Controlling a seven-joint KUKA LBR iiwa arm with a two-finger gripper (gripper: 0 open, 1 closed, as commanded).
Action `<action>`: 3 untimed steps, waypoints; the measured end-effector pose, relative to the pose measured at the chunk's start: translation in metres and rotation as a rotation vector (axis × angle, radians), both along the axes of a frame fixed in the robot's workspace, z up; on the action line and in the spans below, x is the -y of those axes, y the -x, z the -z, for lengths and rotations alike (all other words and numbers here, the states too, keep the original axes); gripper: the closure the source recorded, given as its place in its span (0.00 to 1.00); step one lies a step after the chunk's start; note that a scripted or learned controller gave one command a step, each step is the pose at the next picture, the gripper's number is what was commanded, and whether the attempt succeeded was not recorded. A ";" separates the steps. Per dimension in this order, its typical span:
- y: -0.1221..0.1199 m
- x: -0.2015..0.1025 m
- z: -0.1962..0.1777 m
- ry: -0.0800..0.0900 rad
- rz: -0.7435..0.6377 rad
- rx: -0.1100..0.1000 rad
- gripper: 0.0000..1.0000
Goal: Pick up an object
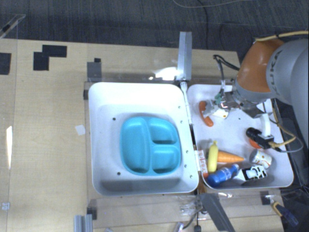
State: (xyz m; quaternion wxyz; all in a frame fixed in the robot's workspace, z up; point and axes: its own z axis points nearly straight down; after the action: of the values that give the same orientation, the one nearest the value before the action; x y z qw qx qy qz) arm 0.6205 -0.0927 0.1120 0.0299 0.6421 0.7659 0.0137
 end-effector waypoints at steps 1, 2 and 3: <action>-0.022 -0.004 0.023 -0.011 -0.129 -0.052 0.00; -0.025 -0.007 0.010 -0.013 -0.130 -0.045 1.00; -0.025 -0.007 0.010 -0.013 -0.130 -0.046 0.00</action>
State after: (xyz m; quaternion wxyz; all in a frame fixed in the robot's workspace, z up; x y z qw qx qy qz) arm 0.6455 -0.0862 0.1023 0.0073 0.5912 0.8065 0.0060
